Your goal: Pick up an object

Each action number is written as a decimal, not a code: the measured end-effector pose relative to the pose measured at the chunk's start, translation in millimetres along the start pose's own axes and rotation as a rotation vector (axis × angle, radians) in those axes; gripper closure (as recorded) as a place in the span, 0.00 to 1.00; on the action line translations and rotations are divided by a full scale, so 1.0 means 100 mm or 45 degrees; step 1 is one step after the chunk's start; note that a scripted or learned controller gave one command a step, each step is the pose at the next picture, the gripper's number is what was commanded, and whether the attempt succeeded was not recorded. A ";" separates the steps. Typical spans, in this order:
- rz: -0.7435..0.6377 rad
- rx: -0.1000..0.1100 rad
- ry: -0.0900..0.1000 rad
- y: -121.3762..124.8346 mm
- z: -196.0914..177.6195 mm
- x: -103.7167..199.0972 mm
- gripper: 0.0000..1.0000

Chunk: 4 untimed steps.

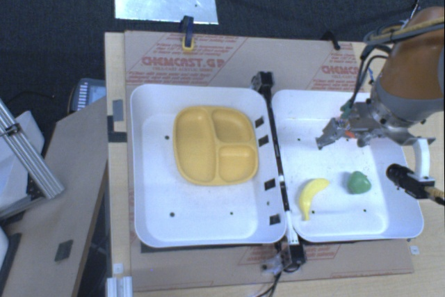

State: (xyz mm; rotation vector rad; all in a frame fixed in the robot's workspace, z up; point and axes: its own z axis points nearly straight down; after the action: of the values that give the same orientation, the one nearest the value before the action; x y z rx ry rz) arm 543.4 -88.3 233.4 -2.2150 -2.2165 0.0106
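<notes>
Camera view looked down at a slant on the counter [208, 55], whose pale sheet carried red lettering, and on it the two shallow white bins sat side by side, touching along a dark seam. The left bin [149, 219] held a yellow divided plate [214, 145] lying flat near its middle, with one long compartment on its left and two smaller ones on its right. The right bin [389, 222] held two small things towards its near side: a yellow banana [312, 196], curved and lying close to the seam, and a green lump [359, 182] just to the right of it, the two near each other but apart. The arm [410, 73] reached in from the right, its orange band showing above the grey wrist, and the tool [332, 137] hung over the middle of the right bin, angled down and to the left. It stood above and between the banana and the green lump in the picture, apart from both, with bare white bin floor showing around its tip. How far the tool was open could not be told from this angle, as its metal parts ran together into one grey shape. A yellow clamp [188, 35] sat at the far edge of the counter.
</notes>
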 end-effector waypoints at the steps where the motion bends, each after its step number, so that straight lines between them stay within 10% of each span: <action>1: -0.003 -0.015 -0.002 0.02 -0.06 0.00 0.00; 4: 0.001 -0.010 0.000 0.11 1.23 0.06 0.00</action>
State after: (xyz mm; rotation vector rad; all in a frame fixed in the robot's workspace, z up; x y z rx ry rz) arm 553.5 -82.3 110.6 -2.2193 -2.2197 0.0024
